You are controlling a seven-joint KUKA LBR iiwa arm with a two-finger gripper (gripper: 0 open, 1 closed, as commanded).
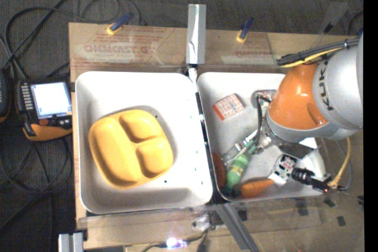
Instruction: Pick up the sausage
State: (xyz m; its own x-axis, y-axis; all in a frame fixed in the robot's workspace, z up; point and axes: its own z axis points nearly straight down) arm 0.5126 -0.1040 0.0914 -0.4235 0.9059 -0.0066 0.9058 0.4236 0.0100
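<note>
The sausage (220,169), dark reddish-brown, lies along the left wall of the right bin (277,81), near its front corner. My gripper (248,144) hangs below the orange wrist band, low over the middle of that bin. It is just right of and behind the sausage, right above the top end of a green bottle (236,169). Nothing can be seen held in it. The arm's body hides the right part of the bin.
An orange carrot (257,187) lies at the right bin's front edge, beside the bottle. A small red-and-white packet (228,106) sits toward the back. The left bin (94,82) holds a yellow divided plate (131,147).
</note>
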